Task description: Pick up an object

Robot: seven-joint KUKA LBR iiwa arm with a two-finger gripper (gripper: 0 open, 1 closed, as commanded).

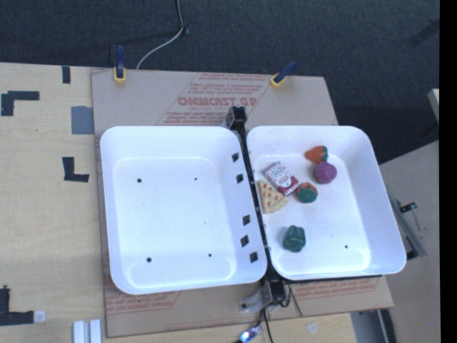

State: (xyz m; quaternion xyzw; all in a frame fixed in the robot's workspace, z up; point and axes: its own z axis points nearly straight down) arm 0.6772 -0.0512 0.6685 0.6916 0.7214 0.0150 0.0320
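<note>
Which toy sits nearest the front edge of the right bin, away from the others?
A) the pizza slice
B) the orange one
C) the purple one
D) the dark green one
D: the dark green toy lies alone near the front of the right bin, below the cluster.

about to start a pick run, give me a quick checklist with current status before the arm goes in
1. Things to pick are in the right bin: ok, several small toys lie there.
2. A target stands apart: ok, the green toy lies alone near the front.
3. Crowded targets: not ok, the red-and-white packet, pizza slice and a green-and-orange toy touch or nearly touch.
4. The purple toy and orange toy: not ok, they sit close together.
5. Left bin level beside the right one: ok.
6. Gripper ready: cannot tell.
</note>
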